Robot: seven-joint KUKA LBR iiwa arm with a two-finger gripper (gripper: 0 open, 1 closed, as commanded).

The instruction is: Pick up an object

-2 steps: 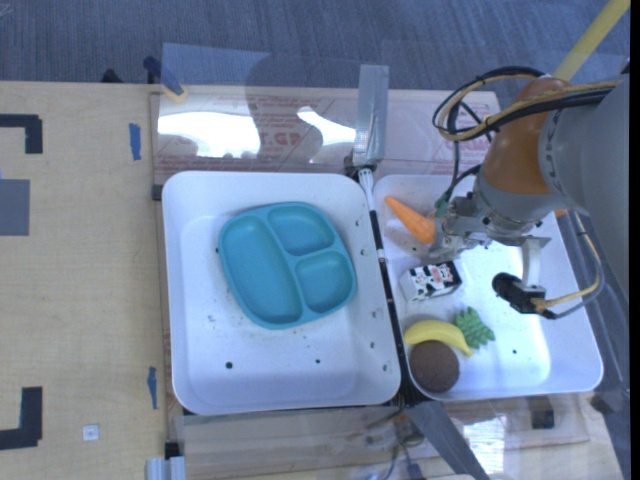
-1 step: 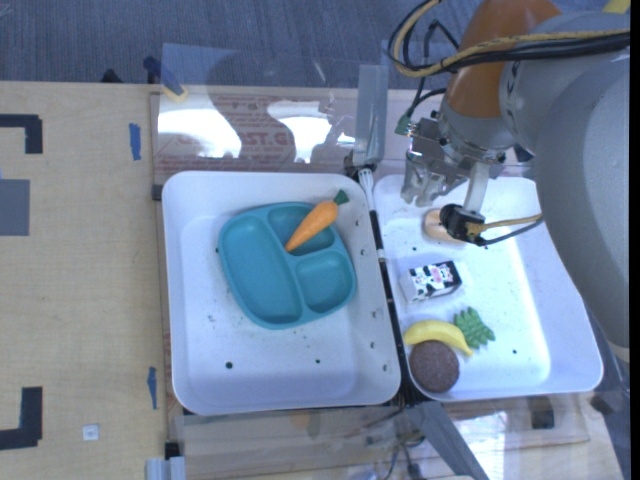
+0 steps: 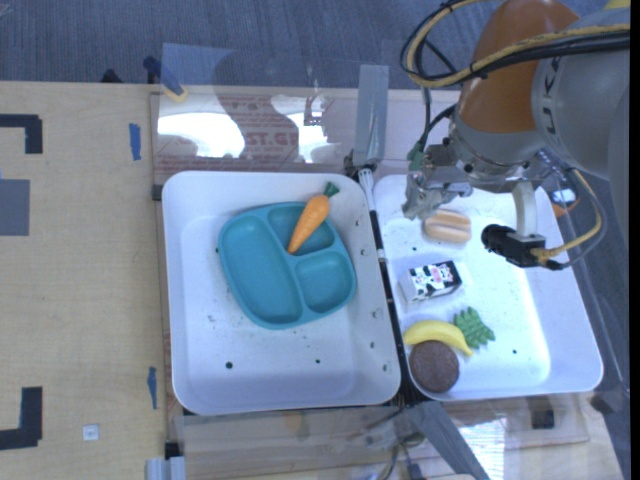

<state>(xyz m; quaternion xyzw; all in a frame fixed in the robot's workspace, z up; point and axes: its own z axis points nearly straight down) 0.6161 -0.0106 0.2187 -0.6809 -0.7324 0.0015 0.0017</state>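
hovering near the right bin's [image 3: 575, 363] far edge, claw [image 3: 432, 196] just beside hot dog [image 3: 447, 228]; grip unclear.

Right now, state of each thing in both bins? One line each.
carrot: lying across the blue tray's rim
blue tray: flat in left bin
hot dog: lying in right bin, below the gripper
milk carton: on its side
banana: lying against the brown round piece
broccoli: lying beside banana
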